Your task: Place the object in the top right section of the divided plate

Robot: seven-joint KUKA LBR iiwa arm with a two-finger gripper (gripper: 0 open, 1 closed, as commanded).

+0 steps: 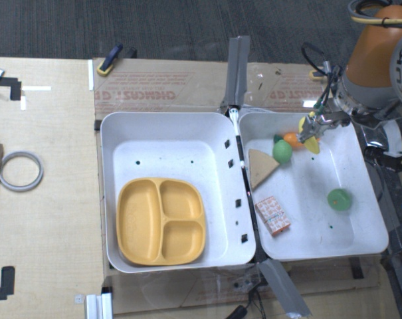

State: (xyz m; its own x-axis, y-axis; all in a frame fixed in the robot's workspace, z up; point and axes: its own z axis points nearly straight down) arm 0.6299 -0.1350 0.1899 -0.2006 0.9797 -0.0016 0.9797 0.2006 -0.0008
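Lying apart: two green balls (282,151) (339,199), one divided plate (161,220).

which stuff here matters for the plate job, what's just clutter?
Job: divided plate in the left bin; gripper over the right bin's far corner; toys there: green ball, green piece, wedge, small box.

Clutter: tape roll, clip.

I see even, bright overhead light with soft shadows. The white bins (167,128) glare slightly, and fine detail looks soft.
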